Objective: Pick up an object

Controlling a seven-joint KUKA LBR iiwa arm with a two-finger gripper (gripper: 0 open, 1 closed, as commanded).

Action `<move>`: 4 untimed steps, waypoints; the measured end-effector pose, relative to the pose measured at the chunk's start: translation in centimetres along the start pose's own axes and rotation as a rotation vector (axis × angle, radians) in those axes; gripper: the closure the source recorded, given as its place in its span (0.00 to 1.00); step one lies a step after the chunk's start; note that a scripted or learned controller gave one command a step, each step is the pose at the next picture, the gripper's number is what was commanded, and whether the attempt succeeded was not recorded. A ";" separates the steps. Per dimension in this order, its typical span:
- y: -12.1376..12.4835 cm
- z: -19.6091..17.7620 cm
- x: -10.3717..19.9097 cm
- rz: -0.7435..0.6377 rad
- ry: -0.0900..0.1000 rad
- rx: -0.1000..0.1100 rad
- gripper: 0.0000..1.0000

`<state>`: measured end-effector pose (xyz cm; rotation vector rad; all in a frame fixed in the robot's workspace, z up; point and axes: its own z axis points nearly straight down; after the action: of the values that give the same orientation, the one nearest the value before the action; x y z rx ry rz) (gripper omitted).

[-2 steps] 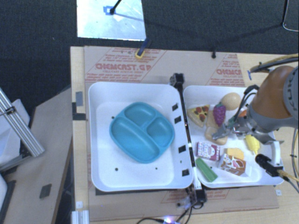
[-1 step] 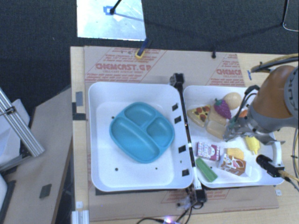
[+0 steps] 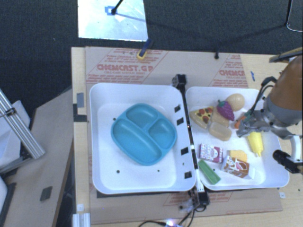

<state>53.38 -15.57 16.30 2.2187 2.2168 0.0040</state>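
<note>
While toy foods crowd the right bin (image 3: 272, 171) at the frame's right, the tool (image 3: 244, 126) hangs low beside the yellow piece (image 3: 256, 143); whether it is released or clenched I cannot tell. Seemingly mid-approach; closing on one item comes next. The left bin (image 3: 102, 108) holds a blue tray (image 3: 143, 133), on a tan bench (image 3: 156, 63) above dark floor.

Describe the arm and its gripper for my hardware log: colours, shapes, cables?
The arm is a bulky rounded body with a broad orange band over a grey section. A thin dark cable loops beside it. The gripper is a small, dark grey metal assembly, too blurred for markings.
</note>
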 end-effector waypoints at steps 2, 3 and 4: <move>0.5 -6.2 -0.3 -0.005 0.001 0.001 1.00; 2.1 -5.4 4.4 -0.008 0.002 0.003 1.00; 2.7 -6.4 10.3 -0.011 0.004 0.002 1.00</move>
<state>56.05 -5.26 22.70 2.2087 2.2322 0.0058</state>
